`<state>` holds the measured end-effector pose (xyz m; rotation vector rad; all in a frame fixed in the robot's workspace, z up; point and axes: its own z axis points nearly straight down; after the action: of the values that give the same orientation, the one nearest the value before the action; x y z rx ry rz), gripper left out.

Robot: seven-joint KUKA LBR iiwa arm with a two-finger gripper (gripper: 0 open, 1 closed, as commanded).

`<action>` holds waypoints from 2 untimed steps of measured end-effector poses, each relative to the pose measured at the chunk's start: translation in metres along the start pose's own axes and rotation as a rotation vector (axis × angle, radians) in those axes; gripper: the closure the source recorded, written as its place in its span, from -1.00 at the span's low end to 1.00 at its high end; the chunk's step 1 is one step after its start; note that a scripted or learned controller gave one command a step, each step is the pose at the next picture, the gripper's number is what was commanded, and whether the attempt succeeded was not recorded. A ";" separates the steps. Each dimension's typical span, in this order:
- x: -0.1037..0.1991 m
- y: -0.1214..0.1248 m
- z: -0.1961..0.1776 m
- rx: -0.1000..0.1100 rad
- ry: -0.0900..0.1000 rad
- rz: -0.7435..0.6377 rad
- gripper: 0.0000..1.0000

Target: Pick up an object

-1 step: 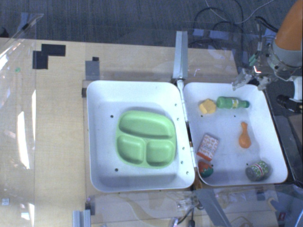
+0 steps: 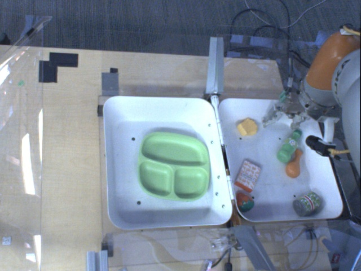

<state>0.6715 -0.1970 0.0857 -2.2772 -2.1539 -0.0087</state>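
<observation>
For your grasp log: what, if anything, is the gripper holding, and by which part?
Nothing. The gripper hangs open above the right bin, beside the yellow piece.

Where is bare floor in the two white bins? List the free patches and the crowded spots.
Left white bin: bare strips ring the green divided plastic tray, widest on its left. Right white bin: open floor between the red-and-white packet and grey-green can. Crowded near the gripper, yellow block and green bottle.
</observation>
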 end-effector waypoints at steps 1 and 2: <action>-0.005 -0.067 -0.002 -0.009 -0.010 0.012 -1.00; -0.009 -0.120 -0.003 -0.010 -0.010 -0.022 -1.00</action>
<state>0.5508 -0.1992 0.0886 -2.2643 -2.1889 -0.0082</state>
